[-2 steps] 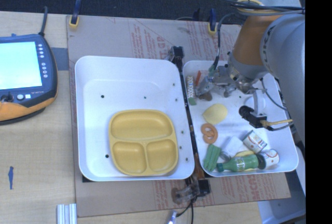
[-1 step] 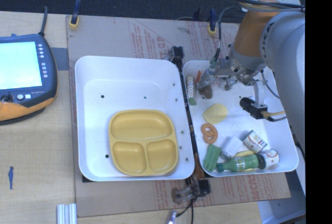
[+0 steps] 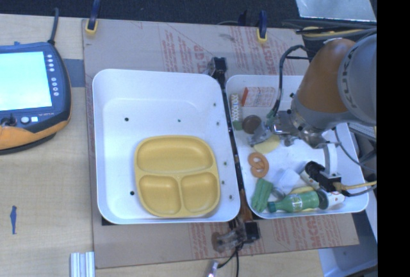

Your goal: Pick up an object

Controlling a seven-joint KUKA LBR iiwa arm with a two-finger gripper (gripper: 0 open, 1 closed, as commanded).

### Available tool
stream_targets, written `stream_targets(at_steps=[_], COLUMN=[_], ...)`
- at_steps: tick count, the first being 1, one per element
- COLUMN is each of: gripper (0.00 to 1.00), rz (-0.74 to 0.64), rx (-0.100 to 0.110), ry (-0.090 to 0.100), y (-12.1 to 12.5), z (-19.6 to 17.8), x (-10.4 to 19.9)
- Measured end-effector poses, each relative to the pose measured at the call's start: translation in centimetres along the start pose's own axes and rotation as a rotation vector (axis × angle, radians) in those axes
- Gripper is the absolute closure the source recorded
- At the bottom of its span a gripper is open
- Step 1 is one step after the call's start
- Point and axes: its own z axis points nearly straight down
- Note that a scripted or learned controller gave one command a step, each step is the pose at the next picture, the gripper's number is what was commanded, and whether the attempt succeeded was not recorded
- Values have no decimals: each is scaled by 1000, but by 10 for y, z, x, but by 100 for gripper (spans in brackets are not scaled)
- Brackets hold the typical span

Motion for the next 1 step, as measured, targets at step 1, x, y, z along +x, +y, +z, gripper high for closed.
stream_targets(at_steps=[1], gripper=[0], rz=[3], rx=[-3], ry=[1], y=[62], z=[-1], x=[1])
